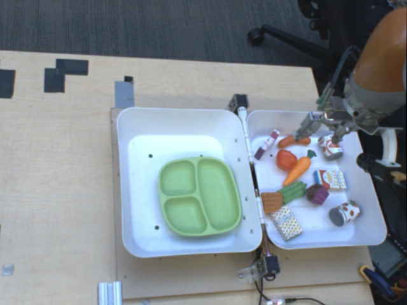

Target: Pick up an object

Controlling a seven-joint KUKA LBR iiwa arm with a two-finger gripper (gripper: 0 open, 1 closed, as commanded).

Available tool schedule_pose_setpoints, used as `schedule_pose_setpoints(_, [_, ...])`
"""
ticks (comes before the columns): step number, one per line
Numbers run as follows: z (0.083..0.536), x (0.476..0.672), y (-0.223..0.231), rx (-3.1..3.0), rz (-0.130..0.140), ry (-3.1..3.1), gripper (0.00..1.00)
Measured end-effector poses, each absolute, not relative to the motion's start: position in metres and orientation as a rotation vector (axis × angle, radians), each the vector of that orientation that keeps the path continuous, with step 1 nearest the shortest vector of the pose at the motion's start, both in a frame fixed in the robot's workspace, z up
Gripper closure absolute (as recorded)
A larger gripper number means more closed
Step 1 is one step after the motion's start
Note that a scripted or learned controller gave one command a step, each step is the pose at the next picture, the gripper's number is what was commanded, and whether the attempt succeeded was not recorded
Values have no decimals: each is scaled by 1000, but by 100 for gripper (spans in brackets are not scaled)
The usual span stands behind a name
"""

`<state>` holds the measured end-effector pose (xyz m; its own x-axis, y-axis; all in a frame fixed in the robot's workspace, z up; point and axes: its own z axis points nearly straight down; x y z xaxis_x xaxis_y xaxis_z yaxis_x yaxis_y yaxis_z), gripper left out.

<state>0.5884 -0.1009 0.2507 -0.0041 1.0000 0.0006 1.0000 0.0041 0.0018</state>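
Gripper (pixel 323 127) spread above right bin (pixel 372 234), risking a slip off the small white-red object (pixel 330 147) among crowded toys.

arm (pixel 381 49) cut off at right edge, office chair (pixel 299 18) cropped at top

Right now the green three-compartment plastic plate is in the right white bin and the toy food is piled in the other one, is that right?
Not quite. The camera view shows the green three-compartment plastic plate in the left white bin. The toy food, including an orange plastic carrot, lies in the right white bin.
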Motion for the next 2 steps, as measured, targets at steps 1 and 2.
schedule_pose_setpoints(1, [110, 595, -125, 2220, 0, 2224, 0])
schedule_pose_setpoints(2, [87, 533, -94, 2215, 9, 2215, 0])
